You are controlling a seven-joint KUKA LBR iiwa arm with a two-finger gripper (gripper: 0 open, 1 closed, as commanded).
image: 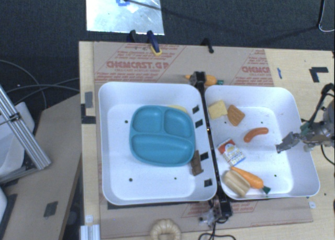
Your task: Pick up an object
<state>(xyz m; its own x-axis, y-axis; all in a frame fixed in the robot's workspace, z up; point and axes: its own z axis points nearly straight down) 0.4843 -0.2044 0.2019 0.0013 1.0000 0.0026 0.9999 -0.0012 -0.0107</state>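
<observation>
The right bin [301, 124] holds a yellow cheese wedge [217, 109], a brown cracker [235, 115], a red-orange sausage [255, 134], a small red and white carton [231, 152], an orange carrot [249, 178] and a tan bun [235, 182]. My gripper [287, 143] reaches in from the right edge and hangs low over the right side of that bin. It sits a short way right of the sausage and apart from it. I see nothing held in it.
The left bin [112, 129] carries a blue divided plate [162, 134], with a yellow piece [179, 108] behind it and a brown piece [196, 163] against the divider. An orange item [210, 80] lies outside, behind the bins. A beige ring [165, 229] lies on the bench front.
</observation>
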